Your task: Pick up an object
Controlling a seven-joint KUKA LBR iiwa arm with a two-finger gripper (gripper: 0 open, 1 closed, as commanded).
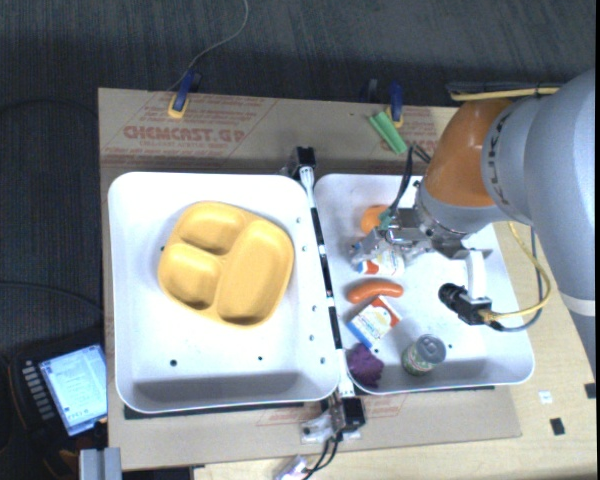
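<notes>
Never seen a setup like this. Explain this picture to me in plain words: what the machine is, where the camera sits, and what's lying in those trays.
One camera looks down from above. The grey arm with an orange band is a robot reaching in from the right; its end effector hangs over the right bin. That bin has small items: an orange sausage-shaped piece, a small carton, a purple lump and a can. The left bin has a big yellow moulded thing. I cannot tell whether anything is gripped.

Robotics lab bench: a grey-and-orange industrial arm (520,158) reaches in from 3 o'clock over two white bins (130,368) on a cardboard sheet (180,133) clipped down at 12. Loose cable (230,23) at 12, lit handheld screen (72,383) at 8.
</notes>
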